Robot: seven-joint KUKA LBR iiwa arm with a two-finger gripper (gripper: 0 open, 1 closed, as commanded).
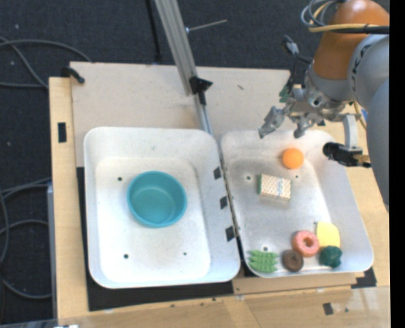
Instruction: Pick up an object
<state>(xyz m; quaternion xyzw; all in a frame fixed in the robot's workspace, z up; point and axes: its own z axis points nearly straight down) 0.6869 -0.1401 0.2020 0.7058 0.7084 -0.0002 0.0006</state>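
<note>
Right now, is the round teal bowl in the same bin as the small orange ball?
No, the round teal bowl sits in the left bin; the small orange ball lies in the right bin.

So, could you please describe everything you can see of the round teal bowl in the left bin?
The round teal bowl looks like smooth plastic, with a slightly lighter rim and a deeper-toned inside. It stands upright, mouth up, with nothing visible in it. It rests on the floor of the left shallow white bin, a little left of centre, apart from the walls. Nothing else touches it.

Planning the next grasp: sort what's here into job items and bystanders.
Job: two-finger gripper; round orange ball; checkered sponge block; pink ring doughnut; yellow block.

Bystanders: teal round bowl; slanted aluminium rail.
</note>
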